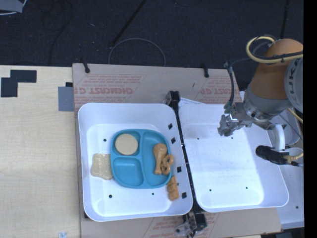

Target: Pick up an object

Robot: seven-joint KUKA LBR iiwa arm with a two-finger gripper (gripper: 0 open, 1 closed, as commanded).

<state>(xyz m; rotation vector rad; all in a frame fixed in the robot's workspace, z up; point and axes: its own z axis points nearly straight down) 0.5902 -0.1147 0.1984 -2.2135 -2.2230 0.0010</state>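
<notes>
Pretzel point(162, 158) on tray point(130, 173), tool point(226, 128) indistinct

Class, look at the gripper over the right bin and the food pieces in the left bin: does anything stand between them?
Yes. The black divider where the two bins meet lies between the gripper and the items. The blue tray also holds the round piece and the pretzel-like piece behind its raised rim.

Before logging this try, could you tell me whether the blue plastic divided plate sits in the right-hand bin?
No, the blue plastic divided plate lies in the left white bin.
</notes>
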